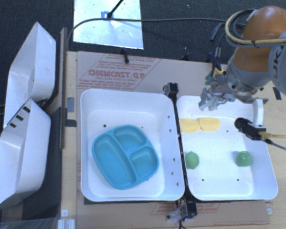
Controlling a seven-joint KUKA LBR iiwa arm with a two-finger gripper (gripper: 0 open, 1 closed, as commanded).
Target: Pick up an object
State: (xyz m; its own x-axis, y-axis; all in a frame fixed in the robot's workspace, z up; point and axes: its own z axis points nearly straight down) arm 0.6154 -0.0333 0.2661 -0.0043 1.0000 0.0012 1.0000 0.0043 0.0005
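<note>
My gripper (211, 102) hangs over the far end of the right bin (225, 190), just beyond two flat yellow pieces. The left yellow piece (190, 125) and the right yellow piece (209, 123) lie side by side, touching. A green ball (192, 160) rests near the bin's left wall. A second green ball (243, 158) sits toward the right wall. Nothing shows between the gripper and these objects; it stands apart from all of them.
The left bin (92, 133) holds a blue divided plate (125, 155). A black clamp (171, 89) joins the bins at the far end. A black cable fitting (250, 128) juts over the right bin's right side. Two white bins (26, 115) lean at far left.
</note>
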